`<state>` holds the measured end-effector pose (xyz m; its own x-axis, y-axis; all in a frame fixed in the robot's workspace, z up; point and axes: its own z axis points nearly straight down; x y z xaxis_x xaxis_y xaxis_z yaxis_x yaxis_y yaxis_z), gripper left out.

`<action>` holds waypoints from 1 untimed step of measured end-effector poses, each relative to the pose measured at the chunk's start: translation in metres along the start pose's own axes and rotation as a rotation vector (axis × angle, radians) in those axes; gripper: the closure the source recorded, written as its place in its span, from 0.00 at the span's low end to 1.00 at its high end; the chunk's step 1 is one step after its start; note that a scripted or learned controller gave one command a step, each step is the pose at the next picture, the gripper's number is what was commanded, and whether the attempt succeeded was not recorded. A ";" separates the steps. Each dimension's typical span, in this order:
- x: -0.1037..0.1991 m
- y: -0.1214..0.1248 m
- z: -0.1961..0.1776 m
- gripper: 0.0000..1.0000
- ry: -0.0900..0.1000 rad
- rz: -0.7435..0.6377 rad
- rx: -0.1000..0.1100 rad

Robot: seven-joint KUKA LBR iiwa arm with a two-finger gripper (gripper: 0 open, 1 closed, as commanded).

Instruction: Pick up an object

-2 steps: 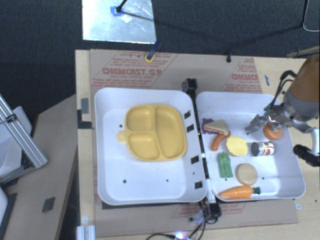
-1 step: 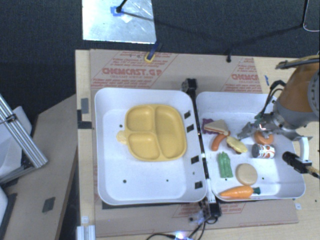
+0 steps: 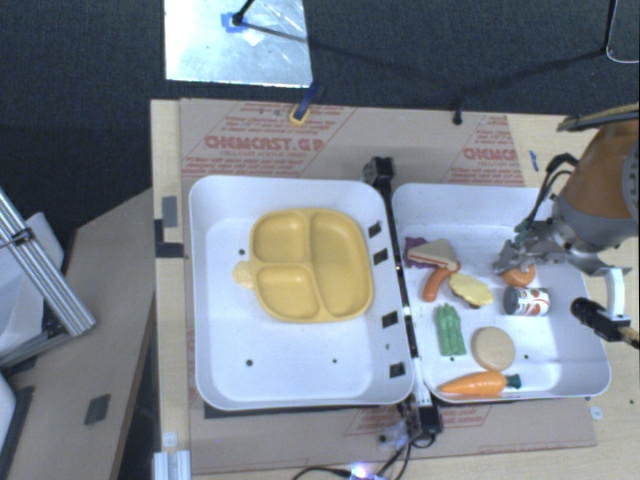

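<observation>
Robotics laboratory test bench: two white bins (image 3: 220, 368) clamped side by side on a protective-film-covered board (image 3: 270, 133) printed "CHEMCAST GP", with plastic toy food (image 3: 455, 330) as test objects, aluminium framing (image 3: 40, 278) at left of the frame, and dark carpet (image 3: 80, 58) across the top.

Bins (image 3: 300, 388) white plastic, smooth, slight sheen. Tray (image 3: 305, 265) yellow plastic, matt. Bench (image 3: 270, 133) brown cardboard-like sheet, matt, red print. Toy food plastic-looking: carrot (image 3: 474, 385) glossy orange, cookie (image 3: 493, 348) matt tan. Can (image 3: 527, 302) shiny, paper-like label. Plate (image 3: 238, 26) behind bench: metal, dull reflective. Floor (image 3: 80, 88) dark, carpet-like, rough.
</observation>
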<state>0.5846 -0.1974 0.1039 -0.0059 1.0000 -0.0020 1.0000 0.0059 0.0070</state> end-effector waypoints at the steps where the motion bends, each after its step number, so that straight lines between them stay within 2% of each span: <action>1: -0.004 -0.002 -0.045 1.00 0.000 0.003 0.001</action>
<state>0.5827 -0.2014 0.1488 -0.0032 1.0000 -0.0019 1.0000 0.0032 0.0058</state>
